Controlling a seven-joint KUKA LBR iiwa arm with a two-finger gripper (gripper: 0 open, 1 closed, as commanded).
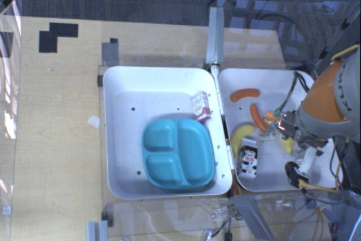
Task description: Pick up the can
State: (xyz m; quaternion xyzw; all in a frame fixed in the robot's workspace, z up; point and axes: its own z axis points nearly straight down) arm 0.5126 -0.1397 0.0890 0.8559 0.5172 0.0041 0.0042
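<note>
Can [201, 105]: small, lying on its side in the left bin [121, 121], against the right wall near the far right corner. Body shows a pale, whitish wrap with a dark red end turned toward the near side. Print on the wrap is too small and blurred to read. It sits just past the far right corner of the blue tray [178, 153], close to it; whether the two touch cannot be told.

Blue tray: three compartments, turquoise, tilted on the left bin floor, taking up its near right part. The left and far parts of the bin floor are bare white.

Right bin [282, 79]: holds two orange-red sausages, one [245, 95] lying crosswise at the far side, one [258, 118] running lengthwise nearer the middle; a yellow banana [242, 136] beside the left wall; a small carton [248, 160] with black-and-white cow-like patches at the near left, lettering not legible.

Arm [333, 101]: grey with orange band, entering from the right, over the right bin. Gripper [277, 123] sits low over the middle of the right bin, just beside the lengthwise sausage, well apart from the can, with the divider walls between them. Whether the jaws are spread or pressed together cannot be told.

Surface [56, 132]: pale wood, with black tape marks at the far left.
</note>
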